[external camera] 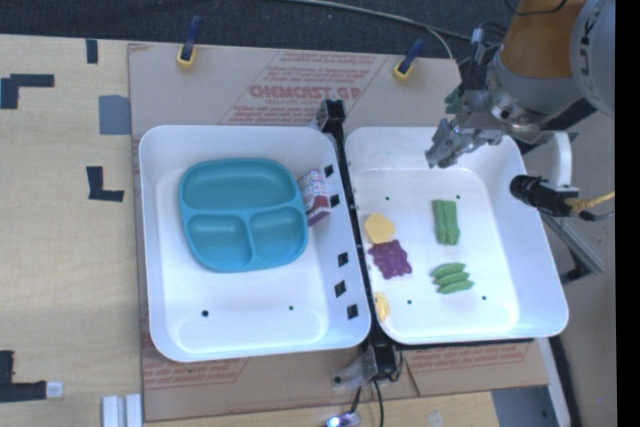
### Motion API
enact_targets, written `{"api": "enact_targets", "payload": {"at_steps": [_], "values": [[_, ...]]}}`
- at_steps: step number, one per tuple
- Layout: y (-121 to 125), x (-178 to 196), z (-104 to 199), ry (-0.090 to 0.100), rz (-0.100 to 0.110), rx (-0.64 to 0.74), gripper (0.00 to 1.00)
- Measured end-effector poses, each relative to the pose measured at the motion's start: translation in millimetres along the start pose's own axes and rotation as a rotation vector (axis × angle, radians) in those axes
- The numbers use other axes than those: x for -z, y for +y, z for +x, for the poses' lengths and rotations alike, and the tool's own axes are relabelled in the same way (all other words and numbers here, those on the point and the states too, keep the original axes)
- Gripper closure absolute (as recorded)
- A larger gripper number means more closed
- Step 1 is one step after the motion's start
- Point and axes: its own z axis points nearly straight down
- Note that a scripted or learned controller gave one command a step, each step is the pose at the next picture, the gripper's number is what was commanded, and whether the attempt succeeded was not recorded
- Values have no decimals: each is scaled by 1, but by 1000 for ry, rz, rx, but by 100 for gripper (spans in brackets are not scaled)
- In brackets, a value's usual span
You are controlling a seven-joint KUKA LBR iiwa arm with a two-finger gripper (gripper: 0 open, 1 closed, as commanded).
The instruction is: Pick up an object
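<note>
In the right bin lie a yellow piece, a purple grape bunch, an upright green bean pod and a green pea pod pair. Another small yellow piece sits by the bin's left wall. My gripper hangs over the far part of the right bin, above and behind the bean pod and apart from every object. I see nothing held in it.
The left bin holds a blue divided plate and a small red-and-white object by its right wall. A black divider runs between the bins. Yellow clamps sit at the board's far edge.
</note>
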Motion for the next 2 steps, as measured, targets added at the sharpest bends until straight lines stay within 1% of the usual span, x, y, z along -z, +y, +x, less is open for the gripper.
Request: {"api": "enact_targets", "payload": {"at_steps": [1, 2], "values": [[2, -17, 49, -1, 2, -1, 100], [11, -32, 106, -1, 3, -1, 100]]}}
